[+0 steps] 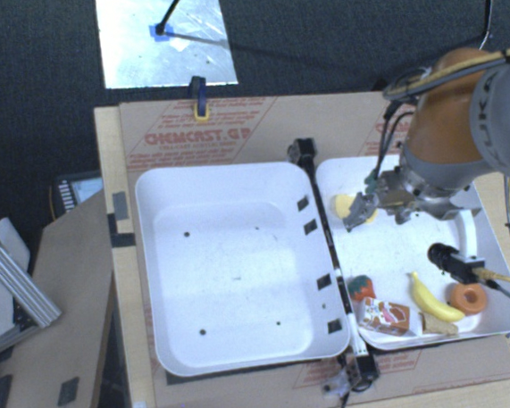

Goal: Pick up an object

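Yellow is the colour to look for: a small yellow thing (pixel 346 205) lies near the top of the right bin (pixel 494 315), close to the wall between the two bins. The fingers (pixel 361 212) hang right beside it, maybe touching it, likely because the arm wants to grab it. I cannot tell how wide they are open, and nothing sits clearly between them. Lower down lie a banana (pixel 431 299), an orange ring (pixel 468 298), a snack packet (pixel 387 317) and a red toy (pixel 362 288). The left bin (pixel 164 333) sits next door on the tabletop.
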`<control>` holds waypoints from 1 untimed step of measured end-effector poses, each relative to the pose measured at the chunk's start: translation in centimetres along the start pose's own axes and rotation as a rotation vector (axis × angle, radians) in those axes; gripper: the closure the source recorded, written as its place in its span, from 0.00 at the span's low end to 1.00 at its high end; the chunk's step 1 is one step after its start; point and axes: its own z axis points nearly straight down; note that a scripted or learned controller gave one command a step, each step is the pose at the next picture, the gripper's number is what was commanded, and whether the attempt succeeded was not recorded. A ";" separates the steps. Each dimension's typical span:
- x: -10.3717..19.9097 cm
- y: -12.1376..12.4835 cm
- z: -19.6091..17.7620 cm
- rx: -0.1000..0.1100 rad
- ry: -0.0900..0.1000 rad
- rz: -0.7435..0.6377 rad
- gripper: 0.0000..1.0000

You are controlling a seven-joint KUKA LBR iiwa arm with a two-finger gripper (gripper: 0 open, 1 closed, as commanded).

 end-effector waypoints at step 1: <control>-4.0 4.9 11.2 0.005 -0.004 0.005 0.00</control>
